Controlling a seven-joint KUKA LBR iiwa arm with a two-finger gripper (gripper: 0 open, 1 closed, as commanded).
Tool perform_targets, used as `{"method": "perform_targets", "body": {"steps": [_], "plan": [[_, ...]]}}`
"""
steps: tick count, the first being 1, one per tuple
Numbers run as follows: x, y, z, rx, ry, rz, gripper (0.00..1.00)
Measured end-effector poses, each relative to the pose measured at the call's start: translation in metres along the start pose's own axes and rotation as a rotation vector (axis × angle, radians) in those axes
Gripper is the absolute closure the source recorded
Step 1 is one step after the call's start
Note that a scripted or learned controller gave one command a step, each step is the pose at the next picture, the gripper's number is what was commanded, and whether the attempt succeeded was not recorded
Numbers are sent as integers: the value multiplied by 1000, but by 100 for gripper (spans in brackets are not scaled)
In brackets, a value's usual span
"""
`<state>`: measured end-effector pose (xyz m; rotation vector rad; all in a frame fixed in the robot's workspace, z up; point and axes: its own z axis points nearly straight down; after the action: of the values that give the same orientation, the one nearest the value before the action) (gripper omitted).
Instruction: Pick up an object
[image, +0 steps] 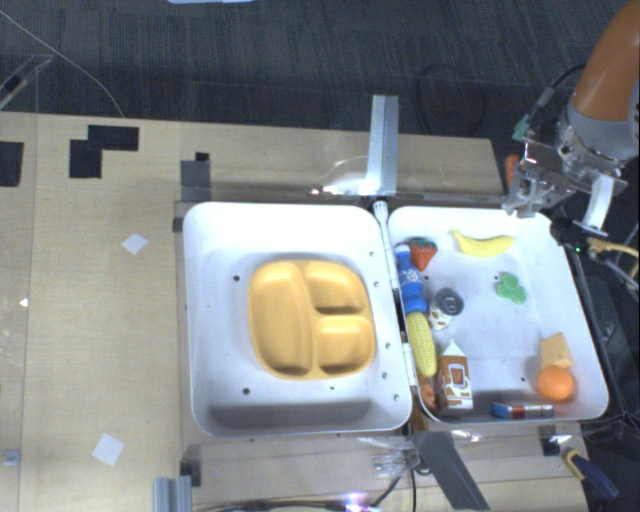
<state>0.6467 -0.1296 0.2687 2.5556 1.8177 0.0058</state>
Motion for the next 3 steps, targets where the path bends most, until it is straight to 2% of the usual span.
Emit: {"method": "perform_targets", "body": {"steps": [1,2,3], "plan": [[42,-42,86,10,-1,391,100],[57,-16,69,4,0,776,100],[59,-15,57,1,2,767,100]]}}
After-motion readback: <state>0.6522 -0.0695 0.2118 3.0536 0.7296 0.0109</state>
